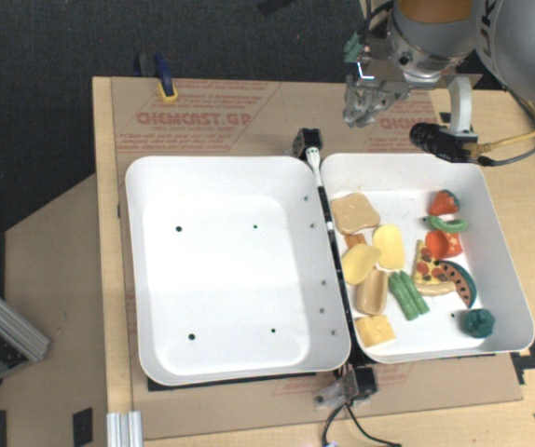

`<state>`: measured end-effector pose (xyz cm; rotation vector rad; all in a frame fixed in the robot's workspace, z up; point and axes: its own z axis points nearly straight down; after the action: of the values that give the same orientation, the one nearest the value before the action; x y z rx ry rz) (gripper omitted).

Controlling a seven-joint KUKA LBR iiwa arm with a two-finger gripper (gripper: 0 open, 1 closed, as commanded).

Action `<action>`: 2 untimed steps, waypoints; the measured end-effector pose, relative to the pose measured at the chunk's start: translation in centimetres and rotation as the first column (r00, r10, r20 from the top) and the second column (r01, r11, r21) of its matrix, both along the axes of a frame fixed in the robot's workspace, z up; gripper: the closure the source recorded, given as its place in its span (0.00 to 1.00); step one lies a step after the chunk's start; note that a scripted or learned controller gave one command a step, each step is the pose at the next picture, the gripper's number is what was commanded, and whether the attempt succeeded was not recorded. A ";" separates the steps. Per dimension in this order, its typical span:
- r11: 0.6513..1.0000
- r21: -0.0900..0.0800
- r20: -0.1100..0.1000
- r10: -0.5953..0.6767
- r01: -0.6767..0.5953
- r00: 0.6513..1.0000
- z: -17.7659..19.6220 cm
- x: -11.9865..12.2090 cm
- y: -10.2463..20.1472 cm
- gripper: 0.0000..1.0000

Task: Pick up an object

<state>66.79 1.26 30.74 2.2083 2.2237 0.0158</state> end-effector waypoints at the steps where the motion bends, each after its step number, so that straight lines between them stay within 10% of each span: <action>1: 1.000 0.002 -0.003 0.002 -0.002 1.000 5.5 -0.1 7.4 1.00; 2: 1.000 0.003 -0.005 0.003 -0.003 1.000 11.2 -3.8 14.6 1.00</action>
<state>62.95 15.88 41.96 2.2091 2.2306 0.0141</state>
